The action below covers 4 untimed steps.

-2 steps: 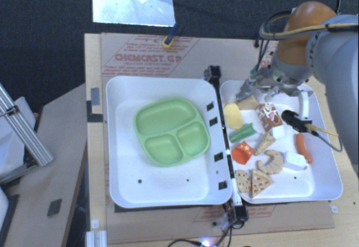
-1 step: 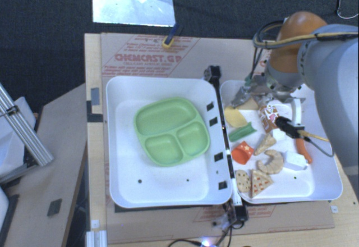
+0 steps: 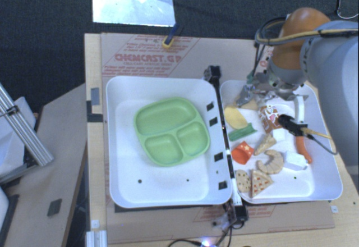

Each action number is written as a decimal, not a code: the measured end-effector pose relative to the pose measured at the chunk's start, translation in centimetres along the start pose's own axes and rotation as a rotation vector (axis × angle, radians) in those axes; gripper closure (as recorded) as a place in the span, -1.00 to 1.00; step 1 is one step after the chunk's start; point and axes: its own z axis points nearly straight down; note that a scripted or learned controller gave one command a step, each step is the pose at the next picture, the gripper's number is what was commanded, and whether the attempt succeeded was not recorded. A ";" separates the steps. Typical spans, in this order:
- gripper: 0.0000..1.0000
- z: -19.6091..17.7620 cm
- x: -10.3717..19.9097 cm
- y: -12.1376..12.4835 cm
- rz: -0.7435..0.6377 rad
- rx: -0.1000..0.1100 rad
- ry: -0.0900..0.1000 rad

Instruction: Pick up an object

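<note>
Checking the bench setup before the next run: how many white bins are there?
2. The left bin holds a green divided plate; the right bin holds the toy food pieces, under the arm.

Glossy white plastic bins [image 3: 120, 184], a smooth green plastic tray [image 3: 171, 131], seemingly on matt cardboard [image 3: 148, 58].

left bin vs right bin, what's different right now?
The left bin holds one green divided tray; the right bin holds many small toy food pieces, among them a pizza slice and a red piece. The gripper is over the right bin's far end, not over the left bin. Both are shallow, white and rectangular, set side by side.
</note>
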 end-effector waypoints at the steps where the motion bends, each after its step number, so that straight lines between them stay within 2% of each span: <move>1: 1.00 -4.4 -0.1 0.4 0.004 -0.009 -0.001; 3: 1.00 -13.0 -0.2 0.9 0.002 -0.010 -0.001; 4: 1.00 -13.8 4.6 -0.1 -0.001 -0.007 0.001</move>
